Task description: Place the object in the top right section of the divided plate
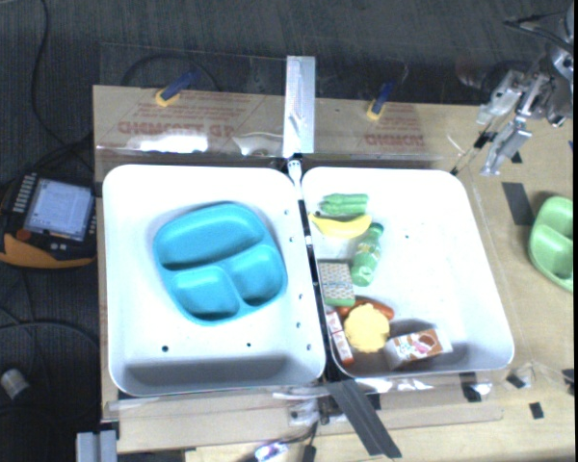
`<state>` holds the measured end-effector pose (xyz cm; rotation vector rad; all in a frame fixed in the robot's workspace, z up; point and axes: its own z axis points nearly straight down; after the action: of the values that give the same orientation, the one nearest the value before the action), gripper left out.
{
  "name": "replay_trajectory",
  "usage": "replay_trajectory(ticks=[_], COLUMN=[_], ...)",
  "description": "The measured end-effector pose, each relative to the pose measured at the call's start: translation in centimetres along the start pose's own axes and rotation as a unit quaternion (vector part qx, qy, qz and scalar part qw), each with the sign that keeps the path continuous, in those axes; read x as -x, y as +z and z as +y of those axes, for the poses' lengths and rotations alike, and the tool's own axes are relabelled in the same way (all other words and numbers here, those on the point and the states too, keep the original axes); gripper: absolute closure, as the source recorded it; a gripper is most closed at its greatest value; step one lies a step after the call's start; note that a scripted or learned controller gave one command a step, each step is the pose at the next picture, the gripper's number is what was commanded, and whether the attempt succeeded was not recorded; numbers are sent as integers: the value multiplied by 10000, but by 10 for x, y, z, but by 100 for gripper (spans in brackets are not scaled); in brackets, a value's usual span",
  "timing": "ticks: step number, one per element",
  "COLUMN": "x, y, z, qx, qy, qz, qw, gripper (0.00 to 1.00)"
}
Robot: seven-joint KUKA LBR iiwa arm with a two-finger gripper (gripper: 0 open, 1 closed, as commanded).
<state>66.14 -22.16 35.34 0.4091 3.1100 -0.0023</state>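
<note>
A blue divided plate [217, 258] lies in the left white bin [135, 345], with one large section at the back and two smaller ones in front; nothing rests in any of them. Toy food is lined up along the left wall of the right bin [453, 258]: a green vegetable [344, 203], a yellow banana [340, 225], a green bottle [366, 253], a checkered block [335, 279], a yellow-orange round piece [366, 327] and a small brown carton [414, 346]. My gripper [488, 150] hangs past the right bin's far right corner, well apart from every object.
A light green object [554, 239] sits on the bench right of the right bin. A metal post [300, 104] stands behind the divide between the bins. A handheld device [53, 215] lies on the floor at left.
</note>
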Motion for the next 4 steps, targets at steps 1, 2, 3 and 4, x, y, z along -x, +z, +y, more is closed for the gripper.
replay_trajectory(ticks=[1, 2, 3, 4], x=[0, -1, -1, -1], y=[0, -57, -56, -56], z=[0, -1, -1, -1], qx=[5, 1, 7, 7], qy=[-2, -707, -709, -709], qz=[1, -1, -1, -1], qw=[10000, 9975, 9975, 9975], gripper=[0, 0, 0, 0])
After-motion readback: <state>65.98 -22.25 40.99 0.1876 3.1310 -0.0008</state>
